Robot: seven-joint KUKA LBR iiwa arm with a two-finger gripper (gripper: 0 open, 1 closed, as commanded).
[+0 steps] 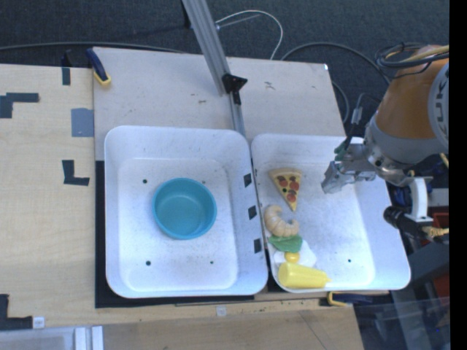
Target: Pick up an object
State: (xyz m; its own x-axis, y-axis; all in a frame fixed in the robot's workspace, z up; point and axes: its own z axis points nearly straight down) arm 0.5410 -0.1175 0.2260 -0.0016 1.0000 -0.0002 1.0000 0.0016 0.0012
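From the overhead cam I've got two white bins side by side on the bench. Left bin [124,195] has a blue bowl [184,208] sitting upright roughly mid-floor, a bit toward the near side, apart from all walls. Right bin [365,254] has the rest of the stuff, all bunched along its left wall: a toy pizza slice [287,186] lying flat, point toward the near side; just near of it a tan croissant-looking pc [280,223]; then a small green pc [285,243] touching or just under the croissant, can't tell which; then a yellow item [300,275] at the near left corner, lying on its side, w/ something white [306,254] between it and the green bit. The arm comes in from the right, orange band and grey wrist visible over the right bin's far-right edge. Gripper [333,182] is above the right bin's floor, to the right of the pizza slice and apart from it, w/ bare bin floor between the two. Fingers are too blurred and dark for me to say if they're spread or closed, so I can't tell; I see nothing between them. A grey metal pole [208,31] slants from the far edge down to the seam betw the bins. Cables [255,17] loop on the dark floor beyond the bench.
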